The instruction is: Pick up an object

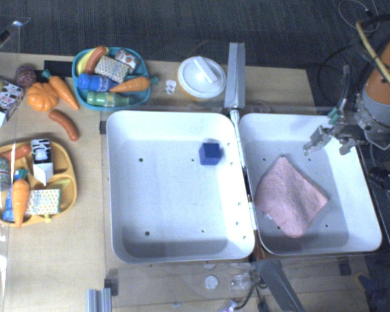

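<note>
A small blue cube (210, 153) rests in the left bin (149, 239), towards its far right side. A pink cloth (290, 195) lies flat in the right bin (357, 233), near the middle. My gripper (328, 144) hangs over the far right part of the right bin, above and to the right of the cloth. It is open, with nothing between its fingers. The grey arm with its orange band (383, 86) comes in from the right edge.
A blue bowl of toy food (112, 78) and a white lidded cup (201, 77) stand behind the left bin. A yellow plate of toys (30, 182) and loose toy vegetables (52, 99) lie left of it. A metal post (234, 77) rises between the bins.
</note>
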Robot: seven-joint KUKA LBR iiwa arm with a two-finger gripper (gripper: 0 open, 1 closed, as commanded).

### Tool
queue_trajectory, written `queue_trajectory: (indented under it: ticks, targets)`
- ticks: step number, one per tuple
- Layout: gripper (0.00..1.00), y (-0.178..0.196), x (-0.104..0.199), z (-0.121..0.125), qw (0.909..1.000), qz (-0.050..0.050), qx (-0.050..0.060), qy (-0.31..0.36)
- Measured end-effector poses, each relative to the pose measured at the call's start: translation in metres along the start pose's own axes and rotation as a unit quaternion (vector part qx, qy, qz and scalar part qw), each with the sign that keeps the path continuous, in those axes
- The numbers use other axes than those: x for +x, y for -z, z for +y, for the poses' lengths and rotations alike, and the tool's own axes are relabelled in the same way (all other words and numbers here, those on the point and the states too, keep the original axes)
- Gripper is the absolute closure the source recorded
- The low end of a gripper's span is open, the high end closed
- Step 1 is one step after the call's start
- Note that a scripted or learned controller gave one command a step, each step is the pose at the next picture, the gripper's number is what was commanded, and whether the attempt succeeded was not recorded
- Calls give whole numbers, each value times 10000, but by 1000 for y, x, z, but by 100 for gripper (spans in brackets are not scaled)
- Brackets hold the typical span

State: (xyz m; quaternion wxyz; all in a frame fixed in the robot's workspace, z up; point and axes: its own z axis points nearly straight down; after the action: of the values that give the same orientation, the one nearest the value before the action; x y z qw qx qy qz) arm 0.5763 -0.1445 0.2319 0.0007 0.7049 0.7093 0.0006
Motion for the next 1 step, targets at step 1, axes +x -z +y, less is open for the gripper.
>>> queue_trajectory:
  ticks: [1]
  targets:
    - [0, -82, 7, -18, 9991, 2, 11, 418]
